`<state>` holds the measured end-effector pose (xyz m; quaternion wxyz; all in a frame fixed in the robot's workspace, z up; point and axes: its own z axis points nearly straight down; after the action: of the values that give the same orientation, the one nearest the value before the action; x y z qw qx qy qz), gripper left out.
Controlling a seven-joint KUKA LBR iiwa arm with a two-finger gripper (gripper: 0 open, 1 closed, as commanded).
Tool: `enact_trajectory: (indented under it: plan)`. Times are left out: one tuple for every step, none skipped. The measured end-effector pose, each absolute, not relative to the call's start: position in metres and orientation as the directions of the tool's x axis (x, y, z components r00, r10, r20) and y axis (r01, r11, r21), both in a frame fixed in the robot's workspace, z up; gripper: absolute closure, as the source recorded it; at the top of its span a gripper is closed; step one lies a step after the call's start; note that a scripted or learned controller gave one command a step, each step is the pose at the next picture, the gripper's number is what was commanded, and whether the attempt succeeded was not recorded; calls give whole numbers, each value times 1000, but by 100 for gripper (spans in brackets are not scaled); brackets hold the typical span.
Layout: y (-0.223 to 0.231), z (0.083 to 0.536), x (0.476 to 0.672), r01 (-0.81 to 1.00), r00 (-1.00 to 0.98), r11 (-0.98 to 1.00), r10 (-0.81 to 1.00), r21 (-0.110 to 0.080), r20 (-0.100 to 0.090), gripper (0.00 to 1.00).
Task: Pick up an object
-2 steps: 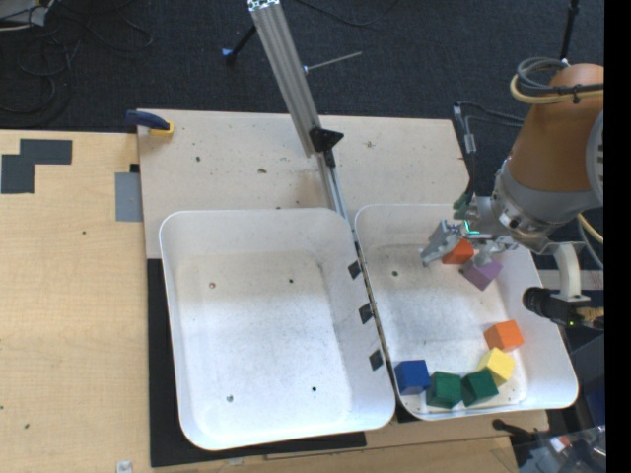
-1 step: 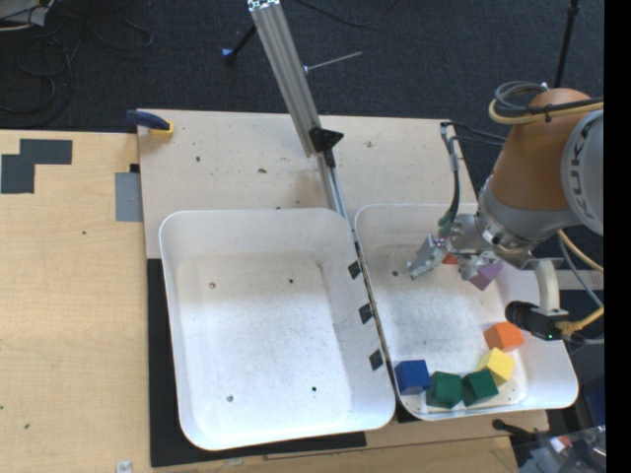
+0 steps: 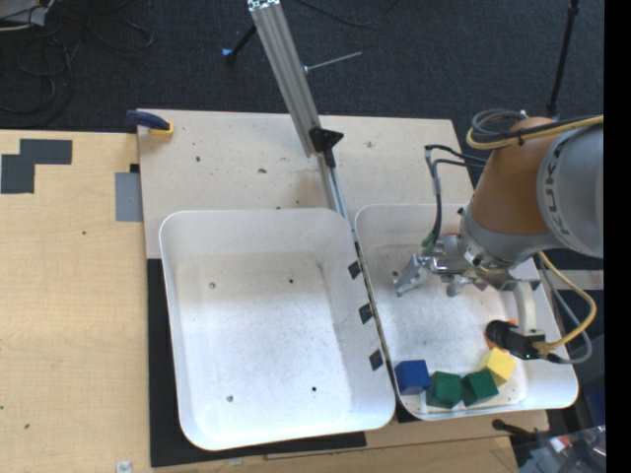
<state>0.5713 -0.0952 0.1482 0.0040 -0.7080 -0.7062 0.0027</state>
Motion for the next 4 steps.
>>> enact_trajectory:
  plan:
    - [-94,94,569,1000,3,-3,1000,-10,2,0]
    - [-97,107,570,1000,13,-13,1000,-5,1,100]
    - [-99,149,570,1000,12,-12,1000,1,0,100]
    - [-98,197,561,1000,7,-7,1000,2,0,100]
